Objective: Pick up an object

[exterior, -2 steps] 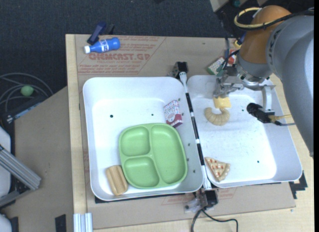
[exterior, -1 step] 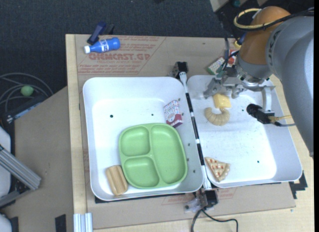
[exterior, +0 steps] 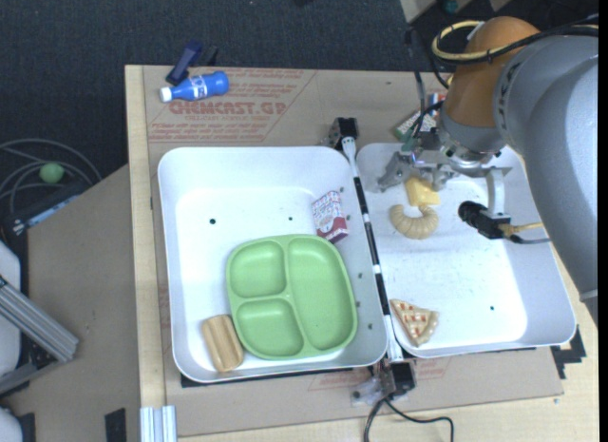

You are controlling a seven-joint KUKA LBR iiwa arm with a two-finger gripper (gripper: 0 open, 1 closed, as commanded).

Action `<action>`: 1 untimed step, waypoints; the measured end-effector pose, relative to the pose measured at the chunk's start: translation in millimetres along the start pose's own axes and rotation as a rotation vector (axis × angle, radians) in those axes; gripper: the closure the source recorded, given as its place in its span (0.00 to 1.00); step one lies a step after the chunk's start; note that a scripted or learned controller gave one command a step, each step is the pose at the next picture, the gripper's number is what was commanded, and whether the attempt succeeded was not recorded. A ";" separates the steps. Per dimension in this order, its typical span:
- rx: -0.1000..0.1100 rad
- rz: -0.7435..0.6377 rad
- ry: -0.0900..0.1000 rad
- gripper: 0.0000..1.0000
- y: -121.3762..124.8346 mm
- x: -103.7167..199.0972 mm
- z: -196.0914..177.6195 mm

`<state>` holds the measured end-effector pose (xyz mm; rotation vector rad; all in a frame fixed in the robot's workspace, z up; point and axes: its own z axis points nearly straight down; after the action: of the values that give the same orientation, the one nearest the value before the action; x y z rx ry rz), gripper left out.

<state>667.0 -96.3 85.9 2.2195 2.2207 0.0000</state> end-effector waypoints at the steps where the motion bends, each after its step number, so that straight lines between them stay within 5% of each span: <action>1: -0.009 -0.001 -0.003 1.00 2.5 -0.3 -13.6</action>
<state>669.5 -96.6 99.5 2.2119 2.2164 0.0063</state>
